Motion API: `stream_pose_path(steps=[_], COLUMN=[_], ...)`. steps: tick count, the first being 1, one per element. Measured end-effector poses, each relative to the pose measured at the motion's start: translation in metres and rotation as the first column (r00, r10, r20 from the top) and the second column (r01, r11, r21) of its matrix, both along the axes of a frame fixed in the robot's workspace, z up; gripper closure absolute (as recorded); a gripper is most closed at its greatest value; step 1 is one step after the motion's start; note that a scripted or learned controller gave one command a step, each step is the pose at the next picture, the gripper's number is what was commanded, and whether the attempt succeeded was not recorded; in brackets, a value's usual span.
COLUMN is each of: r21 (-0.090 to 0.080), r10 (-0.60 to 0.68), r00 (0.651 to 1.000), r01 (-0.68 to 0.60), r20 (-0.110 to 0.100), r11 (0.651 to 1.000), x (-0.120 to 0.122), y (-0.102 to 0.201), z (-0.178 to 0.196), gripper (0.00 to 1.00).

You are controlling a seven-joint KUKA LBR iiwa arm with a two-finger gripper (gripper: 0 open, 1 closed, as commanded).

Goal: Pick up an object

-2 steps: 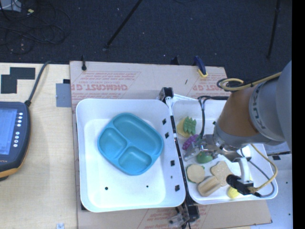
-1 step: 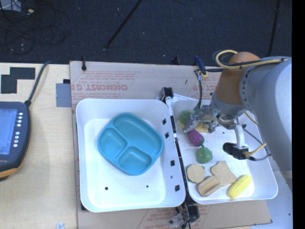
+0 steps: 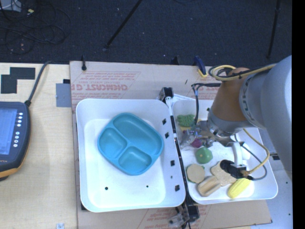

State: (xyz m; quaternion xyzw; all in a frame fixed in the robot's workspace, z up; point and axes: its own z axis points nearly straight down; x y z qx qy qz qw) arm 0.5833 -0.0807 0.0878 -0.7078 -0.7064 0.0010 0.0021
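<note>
gripper (image 3: 198, 138): low in the right white bin (image 3: 271, 187), just above the round green toy apple (image 3: 204, 155)
jaws: cannot tell
progress: nothing visibly lifted; grasp and lift remain

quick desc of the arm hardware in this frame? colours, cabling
Thick grey arm entering from the right, with an orange-brown band above the wrist. Yellow cable loops over the band's top; black and yellow cables trail below the wrist. The gripper is dark metal, its details too cluttered to resolve.
</note>
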Motion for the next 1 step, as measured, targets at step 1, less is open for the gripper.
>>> stream_pose_path(steps=[1], r21=[-0.001], r10=[0.000], r00=[1.000], r01=[0.000], r20=[0.002], r11=[1.000], x=[-0.0060], y=[0.0000], z=[0.0000], gripper=[0.00])
